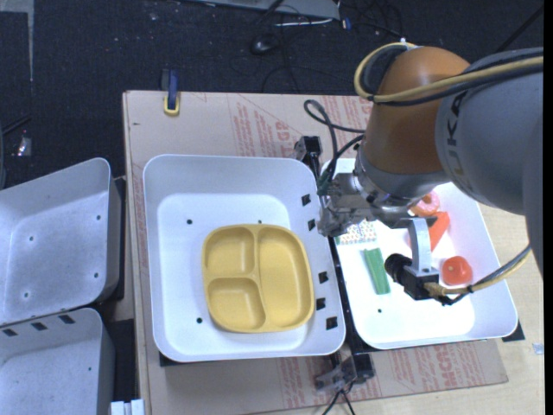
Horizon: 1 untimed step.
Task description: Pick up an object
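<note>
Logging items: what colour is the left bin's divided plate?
It's a yellow plastic divided plate, camera view.

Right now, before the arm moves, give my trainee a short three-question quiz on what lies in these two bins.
1. True or false: the yellow plate lies in the left-hand bin of the view.
2. How many compartments does the plate have? A two, B three, C five.
3. Fill in: the green bar lies in the ___-hand bin.
Key: 1 true; 2 B; 3 right, that is the right-hand bin.
</note>
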### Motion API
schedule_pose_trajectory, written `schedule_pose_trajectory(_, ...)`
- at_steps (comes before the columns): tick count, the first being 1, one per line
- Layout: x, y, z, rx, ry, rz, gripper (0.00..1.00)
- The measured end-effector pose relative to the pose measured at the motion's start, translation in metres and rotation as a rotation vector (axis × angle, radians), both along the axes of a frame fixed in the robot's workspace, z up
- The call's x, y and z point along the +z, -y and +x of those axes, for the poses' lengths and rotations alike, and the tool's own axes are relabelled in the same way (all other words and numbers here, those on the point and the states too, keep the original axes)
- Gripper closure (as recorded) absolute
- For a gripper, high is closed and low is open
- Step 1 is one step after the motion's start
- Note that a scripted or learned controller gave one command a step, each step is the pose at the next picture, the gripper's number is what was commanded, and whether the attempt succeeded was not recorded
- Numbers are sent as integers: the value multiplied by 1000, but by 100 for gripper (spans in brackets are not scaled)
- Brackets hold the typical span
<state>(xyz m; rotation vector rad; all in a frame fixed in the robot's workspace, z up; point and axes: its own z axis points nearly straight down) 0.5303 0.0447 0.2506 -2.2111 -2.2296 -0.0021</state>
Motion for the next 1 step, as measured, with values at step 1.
schedule_pose_trajectory(1, -6, -43, -2, -1, -1, -1, 100)
